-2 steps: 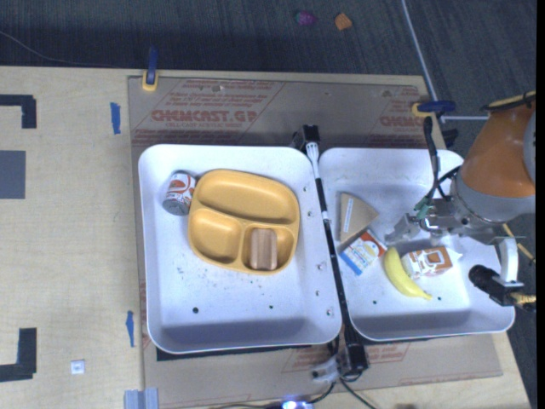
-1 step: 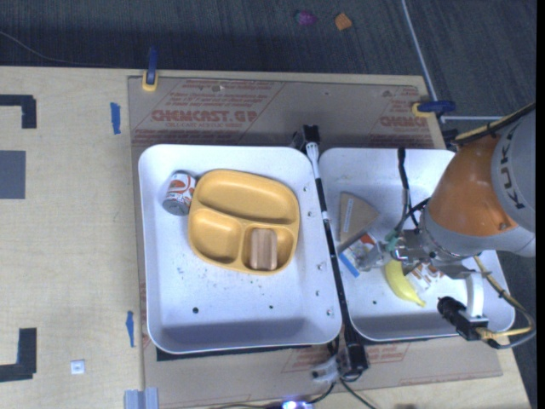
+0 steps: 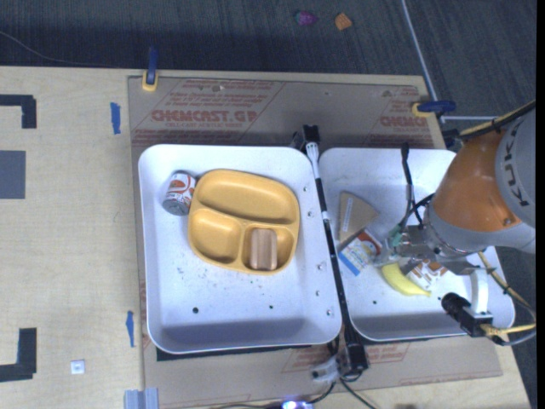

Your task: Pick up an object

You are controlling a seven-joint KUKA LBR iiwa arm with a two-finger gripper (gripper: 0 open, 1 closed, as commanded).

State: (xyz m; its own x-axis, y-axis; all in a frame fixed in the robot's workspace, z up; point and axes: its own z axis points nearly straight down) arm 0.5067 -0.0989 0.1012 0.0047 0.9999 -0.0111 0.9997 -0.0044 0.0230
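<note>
On the wooden surface [image 3: 68, 254] I see two shallow white bins side by side. The left white bin [image 3: 170, 301] holds a yellow plastic divided tray [image 3: 234, 207] with a tan block [image 3: 262, 249] in one compartment, and a crushed red-and-white drink can [image 3: 178, 192] touching the tray's left edge. The right white bin [image 3: 375, 313] holds a brown cardboard wedge [image 3: 356, 213], a small colourful packet [image 3: 358, 252] and a yellow banana [image 3: 404, 281]. The jaws [image 3: 415, 250] sit low over the banana's upper end, tangled among cables; I cannot tell how wide they stand. The grey and orange arm [image 3: 481, 198] covers that bin's right side.
</note>
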